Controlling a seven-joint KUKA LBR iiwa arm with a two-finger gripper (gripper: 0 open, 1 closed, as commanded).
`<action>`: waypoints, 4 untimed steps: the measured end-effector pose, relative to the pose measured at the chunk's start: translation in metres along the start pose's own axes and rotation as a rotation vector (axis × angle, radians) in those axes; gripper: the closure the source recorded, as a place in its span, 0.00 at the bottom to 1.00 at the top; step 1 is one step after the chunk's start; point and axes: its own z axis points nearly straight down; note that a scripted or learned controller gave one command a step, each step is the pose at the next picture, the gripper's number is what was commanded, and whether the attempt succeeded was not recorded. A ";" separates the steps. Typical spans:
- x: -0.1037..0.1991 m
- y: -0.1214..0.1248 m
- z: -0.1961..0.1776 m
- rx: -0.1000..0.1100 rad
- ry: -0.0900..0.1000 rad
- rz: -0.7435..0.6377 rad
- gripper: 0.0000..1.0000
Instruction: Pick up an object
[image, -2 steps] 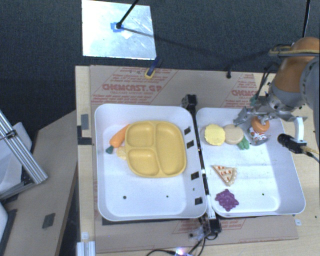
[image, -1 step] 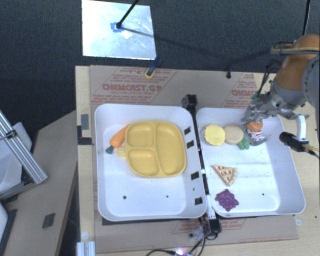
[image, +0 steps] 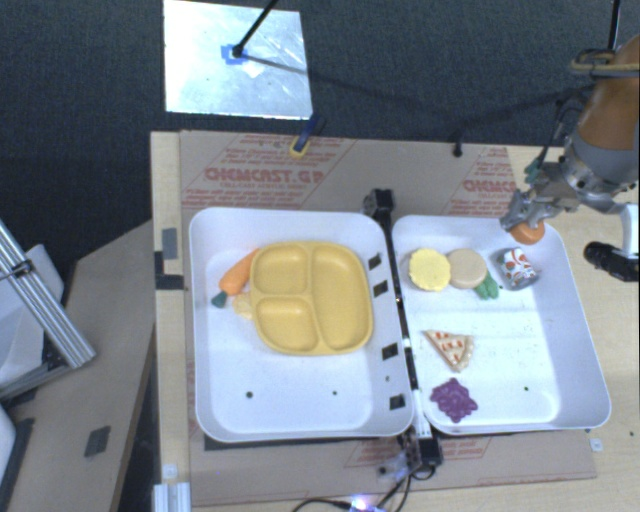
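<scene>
Over the far right corner of the right bin (image: 590, 385), the camera view shows the gripper (image: 527, 222) low at the end of the grey arm (image: 598, 150), and a small orange object (image: 528, 233) sits right at its tip, close to the bin's back rim. Whether that orange piece is actually caught between the jaws or merely lies beneath them cannot be made out, and how far the jaws are parted cannot be told either. Just beside it lies a crumpled red-and-white wrapper-like item (image: 517, 267), then a small green piece (image: 487, 290), a tan disc (image: 466, 268) and a yellow disc (image: 429, 269) touching side by side. Nearer the front of the same bin are a pizza-slice toy (image: 450, 347) and a purple cluster (image: 454, 399), well apart from the arm. The left bin (image: 215, 390) carries a yellow divided plate (image: 305, 297) with a toy carrot (image: 237, 271) at its left edge. As a judgement, the step in hand is the grasp itself on the orange object: the next move calls for a firm close around it and a straight lift clear of the rim, without nudging the wrapper beside it; the worktop (image: 170, 180) below offers no help if it slips
</scene>
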 end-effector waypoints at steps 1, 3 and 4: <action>0.000 0.001 -0.016 0.004 0.001 0.000 1.00; 0.103 -0.055 -0.027 0.010 0.004 -0.003 1.00; 0.148 -0.092 -0.024 0.011 0.005 -0.003 1.00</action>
